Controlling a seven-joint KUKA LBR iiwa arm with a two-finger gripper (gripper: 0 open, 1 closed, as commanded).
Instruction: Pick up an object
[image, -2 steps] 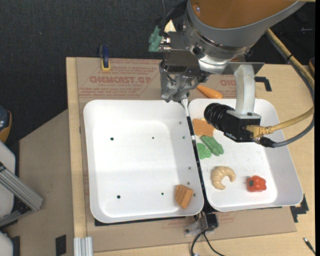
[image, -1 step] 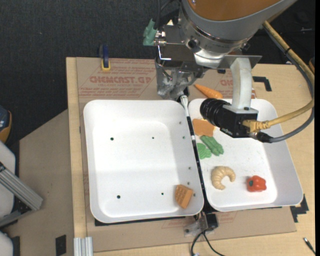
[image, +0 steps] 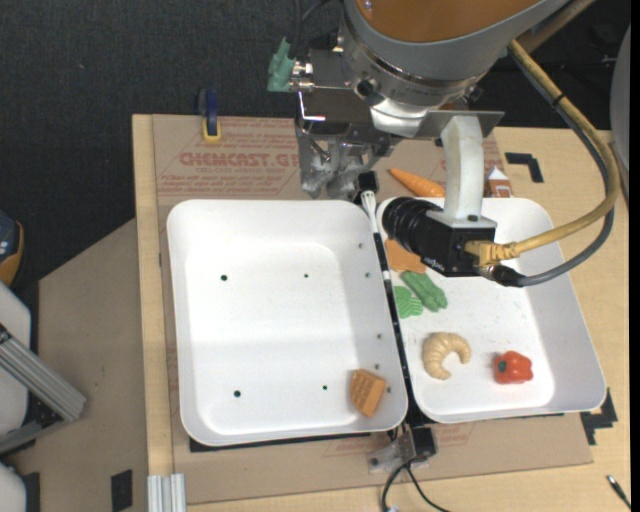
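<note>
My gripper (image: 336, 172) hangs from the grey and orange arm above the back rim of the bins, near the divider between them. It is blurred and partly in shadow, with nothing seen in it. The right bin (image: 560, 330) holds an orange carrot (image: 416, 183) at its back edge, an orange slab (image: 405, 258), a green leafy piece (image: 420, 293), a tan croissant (image: 445, 353) and a red pepper (image: 513, 367). In the front right corner of the left bin (image: 260, 300) lies a brown wedge (image: 367, 391).
A black cylinder (image: 430, 238) on a white bracket, with a yellow cable, hangs over the back left of the right bin and hides part of the items there. A blue clamp (image: 210, 112) sits on the cardboard behind the left bin.
</note>
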